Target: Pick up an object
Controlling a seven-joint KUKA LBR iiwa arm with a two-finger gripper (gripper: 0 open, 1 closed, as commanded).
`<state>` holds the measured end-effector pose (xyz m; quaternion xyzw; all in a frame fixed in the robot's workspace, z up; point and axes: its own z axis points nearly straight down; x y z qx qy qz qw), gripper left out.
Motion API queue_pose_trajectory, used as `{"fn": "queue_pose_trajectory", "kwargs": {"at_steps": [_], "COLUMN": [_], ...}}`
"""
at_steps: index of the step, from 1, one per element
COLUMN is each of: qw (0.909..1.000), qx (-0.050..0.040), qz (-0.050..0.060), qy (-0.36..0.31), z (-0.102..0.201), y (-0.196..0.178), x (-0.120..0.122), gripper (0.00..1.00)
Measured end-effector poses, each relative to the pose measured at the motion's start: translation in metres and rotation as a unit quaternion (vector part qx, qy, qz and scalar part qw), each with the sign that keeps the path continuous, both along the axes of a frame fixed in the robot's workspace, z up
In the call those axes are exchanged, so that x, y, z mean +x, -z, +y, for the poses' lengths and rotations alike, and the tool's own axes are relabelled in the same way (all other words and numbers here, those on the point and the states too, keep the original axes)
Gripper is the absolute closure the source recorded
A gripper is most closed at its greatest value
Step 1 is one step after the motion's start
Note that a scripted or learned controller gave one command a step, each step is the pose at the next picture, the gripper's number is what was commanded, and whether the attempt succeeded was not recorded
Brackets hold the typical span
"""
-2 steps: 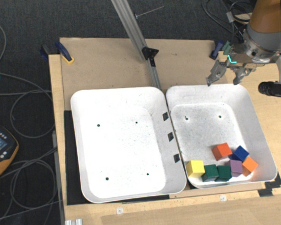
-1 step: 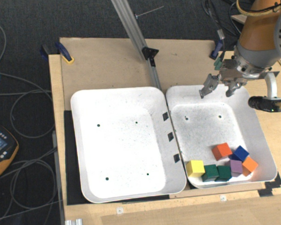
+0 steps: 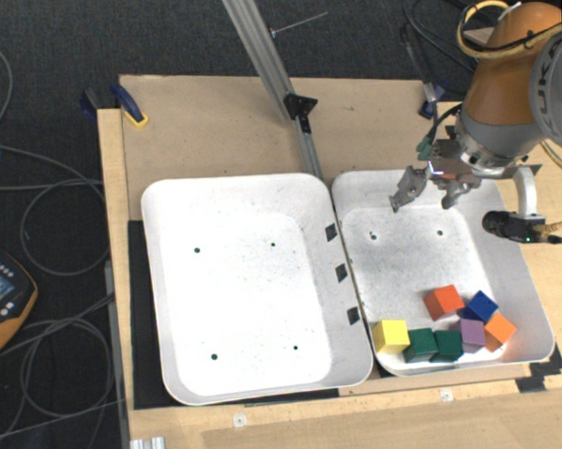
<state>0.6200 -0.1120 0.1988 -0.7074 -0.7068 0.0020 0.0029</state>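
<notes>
Left bin (image 3: 172, 300): bare white floor, nothing to pick. Right bin (image 3: 508, 254): all blocks crowded into near corner, well apart from gripper. Counted left to right: one yellow block (image 3: 392, 334), two green blocks (image 3: 434, 344) side by side, one red block (image 3: 443, 300) just behind, one purple block (image 3: 473, 332), one blue block (image 3: 481, 305), one orange block (image 3: 501, 328). Seven in all. Gripper (image 3: 428, 190) poised over far end of right bin, fingers (image 3: 406, 188) spread and released, nothing between them. Task judged barely begun: no block grasped or lifted. Left to do: travel toward near corner, descend on one block, close, raise. Tight cluster likely makes a clean grasp awkward.
</notes>
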Motion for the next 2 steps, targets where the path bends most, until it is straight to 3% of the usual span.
{"fn": "queue_pose_trajectory", "kwargs": {"at_steps": [1,2], "qw": [1.0,1.0], "qx": [0.0001,0.0002], "qz": [0.001,-0.005], "qy": [0.0,0.0], "z": [-0.003,-0.002], "y": [0.063,0.047], "x": [-0.001,0.002], "gripper": [0.0,1.0]}}
